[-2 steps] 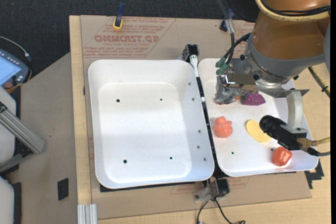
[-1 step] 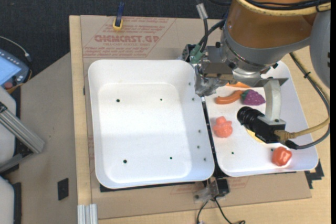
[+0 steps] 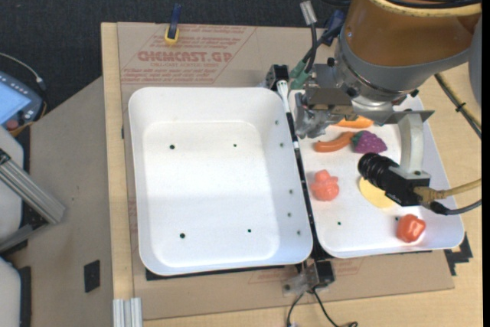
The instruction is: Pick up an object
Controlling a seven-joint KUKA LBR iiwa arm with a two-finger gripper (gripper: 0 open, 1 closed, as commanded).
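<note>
A cardboard sheet (image 3: 191,57) with red print is seen beneath both bins, and a small yellow and blue clip (image 3: 173,30) is set at its far edge. The left bin (image 3: 135,119) is marked only by four dark dots on its white floor.

The hand (image 3: 309,121) is found just right of the seam between the bins, low over the far left corner of the right bin (image 3: 344,232). Whether it is released or clenched cannot be told, and nothing is seen to be grasped by it.

The objects are all placed in the right bin. A pink lumpy piece (image 3: 325,185) is laid near the seam, at mid depth. A curved orange piece (image 3: 334,143) is laid just beside the hand on its near side; its long axis is run left to right, with the right end tipped slightly toward the far side. A second orange piece (image 3: 357,122) is seen beyond it, also lengthwise left to right and partly hidden under the wrist. A purple grape cluster (image 3: 370,142) is placed just right of the curved piece. A yellow piece (image 3: 374,195) is partly covered nearer the front, and a red pepper (image 3: 411,227) is set near the front right corner.
</note>
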